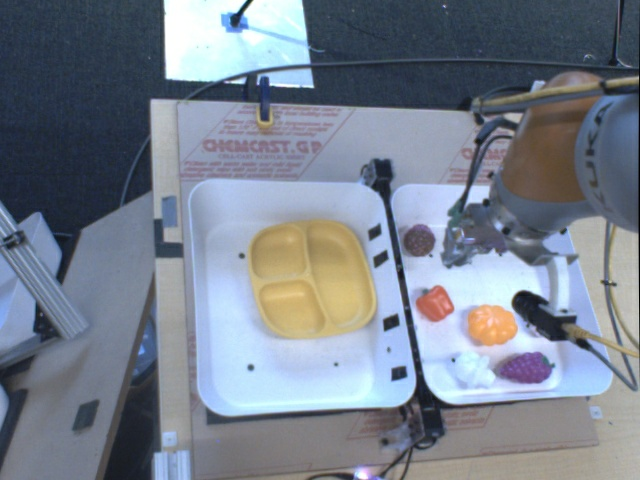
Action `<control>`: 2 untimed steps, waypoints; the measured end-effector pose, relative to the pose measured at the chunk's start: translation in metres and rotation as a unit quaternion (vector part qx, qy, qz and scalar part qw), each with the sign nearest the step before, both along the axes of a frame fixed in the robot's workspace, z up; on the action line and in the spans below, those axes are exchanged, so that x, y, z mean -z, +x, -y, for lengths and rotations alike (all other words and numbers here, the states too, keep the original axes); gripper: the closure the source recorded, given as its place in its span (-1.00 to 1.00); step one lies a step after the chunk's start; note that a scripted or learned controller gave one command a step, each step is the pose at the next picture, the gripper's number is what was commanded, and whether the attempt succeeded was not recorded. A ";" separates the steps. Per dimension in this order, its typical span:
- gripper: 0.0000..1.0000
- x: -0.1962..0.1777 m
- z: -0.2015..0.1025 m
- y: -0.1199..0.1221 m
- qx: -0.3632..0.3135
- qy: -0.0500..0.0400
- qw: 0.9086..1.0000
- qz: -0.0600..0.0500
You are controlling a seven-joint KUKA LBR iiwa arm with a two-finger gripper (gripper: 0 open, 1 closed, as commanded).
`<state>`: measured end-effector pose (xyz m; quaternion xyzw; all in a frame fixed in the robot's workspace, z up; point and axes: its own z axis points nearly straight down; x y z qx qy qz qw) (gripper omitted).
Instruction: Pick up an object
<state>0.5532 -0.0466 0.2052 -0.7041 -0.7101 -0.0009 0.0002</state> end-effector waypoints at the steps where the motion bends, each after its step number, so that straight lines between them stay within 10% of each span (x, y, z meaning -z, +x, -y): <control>1: 1.00 -0.005 -0.049 -0.004 -0.001 0.000 1.000 0.000; 2: 1.00 0.000 -0.095 -0.025 0.000 0.000 1.000 -0.001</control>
